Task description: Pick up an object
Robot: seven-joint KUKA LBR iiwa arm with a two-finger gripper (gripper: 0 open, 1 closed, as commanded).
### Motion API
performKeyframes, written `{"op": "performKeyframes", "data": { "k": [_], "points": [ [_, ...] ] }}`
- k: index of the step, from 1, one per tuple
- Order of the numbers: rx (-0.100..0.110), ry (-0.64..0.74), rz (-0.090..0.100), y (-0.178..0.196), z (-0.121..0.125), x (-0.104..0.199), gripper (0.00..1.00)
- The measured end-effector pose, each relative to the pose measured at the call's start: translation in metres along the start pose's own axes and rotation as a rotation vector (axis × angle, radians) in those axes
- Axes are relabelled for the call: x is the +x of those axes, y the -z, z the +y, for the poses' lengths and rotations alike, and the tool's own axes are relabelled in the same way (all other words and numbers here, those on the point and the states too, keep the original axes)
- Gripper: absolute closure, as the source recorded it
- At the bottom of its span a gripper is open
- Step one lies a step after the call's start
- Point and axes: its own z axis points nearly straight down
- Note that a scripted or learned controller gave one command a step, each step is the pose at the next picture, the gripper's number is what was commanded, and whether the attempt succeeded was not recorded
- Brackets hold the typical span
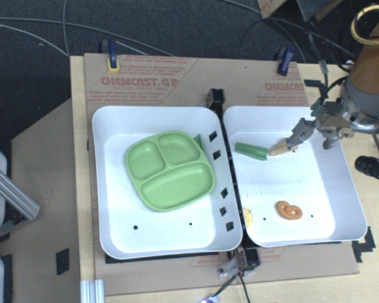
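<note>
Your gripper (289, 145) hangs over the right bin (341, 188), its tip just beside the green stick-shaped object (251, 151) lying near that bin's left wall. You cannot tell whether the fingers are spread or pressed together (too small to read). A pretzel (289, 211) lies nearer the front; the left bin (107, 169) holds a green divided plate (170, 170).

Board (177, 77) under the bins: showing red print "CHEMCAST GP", repeating partly at right; smaller lines illegible.
</note>
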Motion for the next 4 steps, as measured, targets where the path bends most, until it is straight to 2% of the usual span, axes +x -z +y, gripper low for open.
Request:
{"op": "performKeyframes", "data": {
  "k": [1, 2, 4],
  "points": [
    [-0.013, 0.003, -0.002, 0.007, 0.002, 0.0, 0.0],
    [-0.006, 0.002, -0.001, -0.057, 0.004, 0.002, 0.0],
    [-0.008, 0.003, 0.0, -0.148, 0.013, 0.003, 0.0]
  ]
}}
